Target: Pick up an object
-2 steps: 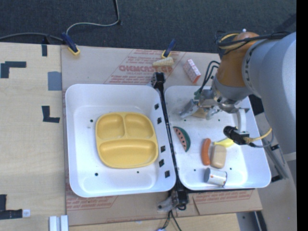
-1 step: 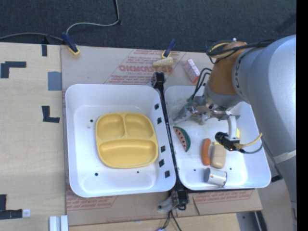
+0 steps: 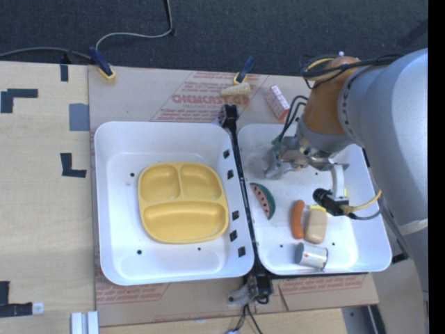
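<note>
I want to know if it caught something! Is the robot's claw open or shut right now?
Gripper: cannot be told; it hangs over the right bin, nothing seen between its fingers.

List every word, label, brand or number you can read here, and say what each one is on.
"CHEMCAST": red print on the cardboard sheet under the bins, just above the left bin.
More red print along the cardboard's lower edge: too small to read.
Small pink box above the right bin: marks too blurred to read.
Nothing else legible.
</note>
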### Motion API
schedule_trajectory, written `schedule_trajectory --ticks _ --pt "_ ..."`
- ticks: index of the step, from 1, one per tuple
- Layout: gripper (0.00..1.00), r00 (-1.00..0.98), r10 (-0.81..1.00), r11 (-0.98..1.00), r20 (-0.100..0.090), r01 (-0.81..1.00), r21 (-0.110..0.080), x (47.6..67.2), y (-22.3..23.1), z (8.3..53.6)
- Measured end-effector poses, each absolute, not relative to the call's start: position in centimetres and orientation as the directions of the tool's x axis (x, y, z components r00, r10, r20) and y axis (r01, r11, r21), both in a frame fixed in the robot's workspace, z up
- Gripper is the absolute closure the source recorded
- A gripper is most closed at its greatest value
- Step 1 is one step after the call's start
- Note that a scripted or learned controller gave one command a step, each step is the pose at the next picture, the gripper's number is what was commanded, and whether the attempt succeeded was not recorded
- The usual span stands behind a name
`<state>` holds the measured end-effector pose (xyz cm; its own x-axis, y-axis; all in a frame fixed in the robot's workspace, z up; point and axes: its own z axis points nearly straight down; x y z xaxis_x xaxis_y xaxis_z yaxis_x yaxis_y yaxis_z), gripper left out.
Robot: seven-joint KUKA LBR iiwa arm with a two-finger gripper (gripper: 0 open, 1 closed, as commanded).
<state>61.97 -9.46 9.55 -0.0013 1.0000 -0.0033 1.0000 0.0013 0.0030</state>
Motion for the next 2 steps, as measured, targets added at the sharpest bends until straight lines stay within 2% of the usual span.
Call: schedule_trajectory --ticks 1,2 --pt "1.0 -0.003 1.0 0.003 0.001 1.0 -0.001 54.66 -4.42 18.44" --pt "0.0 -0.002 1.0 0.002 0.001 1.0 -0.002 54.62 -4.45 18.38"
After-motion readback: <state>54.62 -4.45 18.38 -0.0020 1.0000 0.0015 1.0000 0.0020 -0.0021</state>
